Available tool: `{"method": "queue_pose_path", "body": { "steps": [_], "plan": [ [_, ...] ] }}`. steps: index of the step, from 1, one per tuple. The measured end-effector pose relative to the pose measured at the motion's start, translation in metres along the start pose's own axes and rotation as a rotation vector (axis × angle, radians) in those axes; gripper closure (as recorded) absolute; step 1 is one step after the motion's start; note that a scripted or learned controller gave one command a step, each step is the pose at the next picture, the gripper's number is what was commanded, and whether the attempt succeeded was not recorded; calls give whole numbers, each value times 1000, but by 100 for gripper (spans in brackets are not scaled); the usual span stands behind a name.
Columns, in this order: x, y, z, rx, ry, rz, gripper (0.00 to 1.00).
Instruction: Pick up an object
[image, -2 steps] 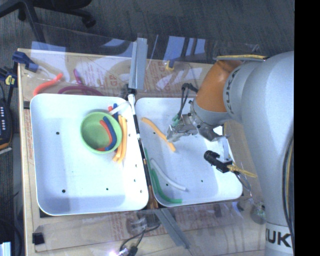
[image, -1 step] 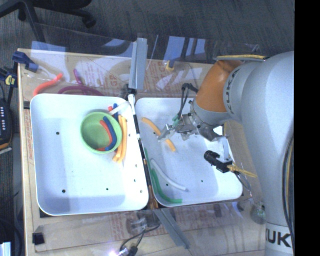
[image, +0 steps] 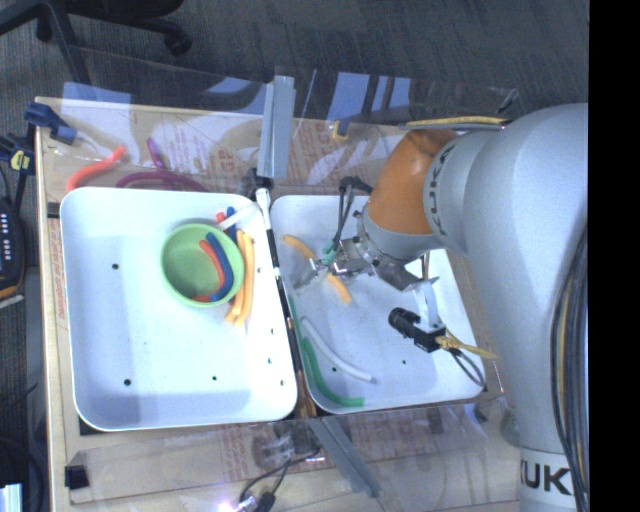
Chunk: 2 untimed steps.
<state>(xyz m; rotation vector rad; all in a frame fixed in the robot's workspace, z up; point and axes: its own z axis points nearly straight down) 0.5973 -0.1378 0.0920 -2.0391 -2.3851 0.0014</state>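
Gripper (image: 322, 266) low in right bin (image: 455, 385), tips at orange strip (image: 340, 288), likely chosen target; jaw state cannot tell. Green strip (image: 325, 380) and white strip (image: 340, 360) lie nearer, apart. Left bin (image: 120, 380) holds green bowl (image: 203, 264). Bin divider close, may crowd approach.

Bowl (image: 203, 264) in left bin (image: 130, 390) (strips inside) — tubes (image: 335, 368) in right bin (image: 440, 385).
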Motion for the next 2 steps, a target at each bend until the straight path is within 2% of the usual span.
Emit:
{"method": "queue_pose_path", "body": {
  "steps": [1,2],
  "plan": [
    [-2,0,-11,1,-3,-2,100],
    [56,22,-100,-1,-2,72,100]
  ]
}}
